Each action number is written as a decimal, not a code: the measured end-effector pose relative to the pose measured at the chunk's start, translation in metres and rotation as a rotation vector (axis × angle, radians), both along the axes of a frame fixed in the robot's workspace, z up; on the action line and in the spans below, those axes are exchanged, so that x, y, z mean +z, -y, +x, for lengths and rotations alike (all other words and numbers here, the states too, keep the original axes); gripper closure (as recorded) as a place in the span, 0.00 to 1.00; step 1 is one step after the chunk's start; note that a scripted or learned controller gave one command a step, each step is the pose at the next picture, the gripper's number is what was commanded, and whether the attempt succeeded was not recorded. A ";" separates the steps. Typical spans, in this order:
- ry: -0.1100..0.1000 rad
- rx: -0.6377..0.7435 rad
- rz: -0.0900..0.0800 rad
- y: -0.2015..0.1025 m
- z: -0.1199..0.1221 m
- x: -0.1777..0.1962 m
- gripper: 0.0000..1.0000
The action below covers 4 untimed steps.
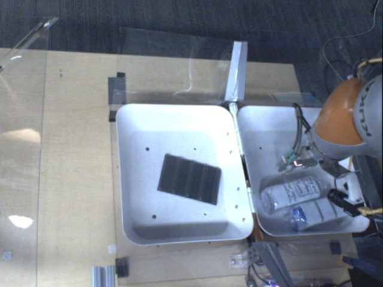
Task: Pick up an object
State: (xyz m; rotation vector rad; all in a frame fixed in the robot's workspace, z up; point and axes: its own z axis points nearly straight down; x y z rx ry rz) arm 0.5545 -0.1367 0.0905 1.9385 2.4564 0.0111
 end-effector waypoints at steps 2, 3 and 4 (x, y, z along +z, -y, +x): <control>-0.005 -0.132 0.003 -0.041 0.091 -0.003 0.00; -0.006 -0.208 0.002 0.023 0.081 0.097 0.00; -0.004 -0.138 0.002 0.060 0.036 -0.002 0.00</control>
